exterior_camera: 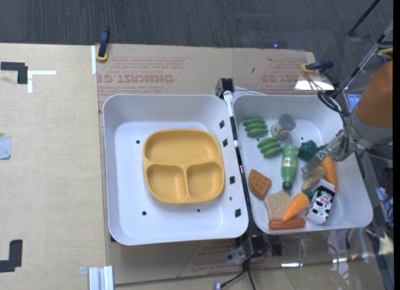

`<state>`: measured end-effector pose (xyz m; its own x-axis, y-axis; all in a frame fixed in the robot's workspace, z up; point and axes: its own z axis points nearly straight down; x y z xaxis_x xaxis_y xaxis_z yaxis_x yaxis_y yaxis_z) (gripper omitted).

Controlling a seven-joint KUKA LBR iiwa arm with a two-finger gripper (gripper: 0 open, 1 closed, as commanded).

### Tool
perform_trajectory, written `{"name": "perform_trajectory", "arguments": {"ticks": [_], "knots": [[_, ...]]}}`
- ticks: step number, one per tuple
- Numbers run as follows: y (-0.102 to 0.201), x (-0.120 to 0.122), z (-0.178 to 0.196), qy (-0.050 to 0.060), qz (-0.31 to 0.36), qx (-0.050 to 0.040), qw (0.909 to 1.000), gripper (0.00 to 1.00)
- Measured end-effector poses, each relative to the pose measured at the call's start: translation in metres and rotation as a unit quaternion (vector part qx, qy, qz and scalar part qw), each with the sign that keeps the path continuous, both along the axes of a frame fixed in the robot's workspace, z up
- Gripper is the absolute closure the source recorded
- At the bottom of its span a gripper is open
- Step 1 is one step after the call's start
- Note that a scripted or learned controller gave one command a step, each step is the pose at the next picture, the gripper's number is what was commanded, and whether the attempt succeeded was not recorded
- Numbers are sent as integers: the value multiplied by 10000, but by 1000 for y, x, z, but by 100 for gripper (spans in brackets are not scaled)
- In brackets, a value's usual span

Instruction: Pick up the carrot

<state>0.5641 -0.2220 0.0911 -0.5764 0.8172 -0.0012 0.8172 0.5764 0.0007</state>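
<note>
- The carrot (297,205) lies in the right bin (357,219), a short way from the claw (316,164), toward the bin's near wall and a little to its left in the camera view. It lies flat and slanted, with its thick end pointing up toward the claw and its thin tip pointing away.
- It looks like a small toy: probably light, rigid and smooth. The taper could let it slide out of a pinch, so I judge the thicker upper half the best hold, squeezed across its width.
- It is crowded. A bread slice (276,205) touches its far side from the claw, a red sausage (287,224) lies just past its tip, and a milk carton (322,205) sits just beside it, almost directly below the claw.
- A second orange piece (329,171) is right against the claw; I cannot tell what it is.
- Whether the claw is released or clenched cannot be told, and nothing can be seen held in it.
- A green bottle (289,164) stands to the claw's left.
</note>
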Motion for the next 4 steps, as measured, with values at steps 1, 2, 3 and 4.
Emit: {"name": "perform_trajectory", "arguments": {"ticks": [1, 2, 3, 4], "knots": [[6, -53, 0, -2, -1735, 26, 9848, 0], [5, -50, 9, -21, -1748, 20, 9846, 100], [5, -50, 9, -20, -1750, 19, 9846, 0], [5, -48, 17, -36, -1748, 15, 9846, 100]]}}
